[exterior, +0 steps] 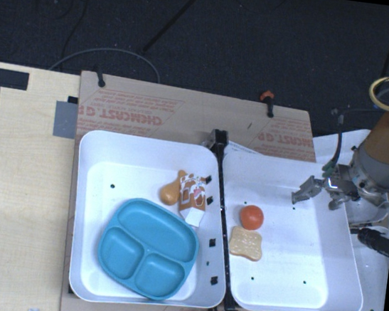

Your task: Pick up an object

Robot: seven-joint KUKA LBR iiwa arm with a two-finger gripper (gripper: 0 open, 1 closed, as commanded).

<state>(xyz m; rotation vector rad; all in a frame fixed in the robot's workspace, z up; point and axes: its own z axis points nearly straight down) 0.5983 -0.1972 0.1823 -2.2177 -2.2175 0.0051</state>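
In the right bin [335, 279] a red tomato [251, 217] lies near the left wall, with a slice of toast [246, 244] just in front of it. My gripper [320, 197] hangs over the bin's right half, to the right of the tomato and a little further back, apart from both. Its fingers stand open with nothing between them. The left bin [95, 173] holds a blue divided plate [148, 247], an orange-brown toy food piece [170, 192] and a brown-and-white packet [193, 193].
A black divider [219, 212] runs between the two bins. The grey arm with its orange band [386, 142] comes in over the right bin's far right corner. Cardboard [185, 117] lies under the bins, with a wooden bench top [9, 197] to the left.
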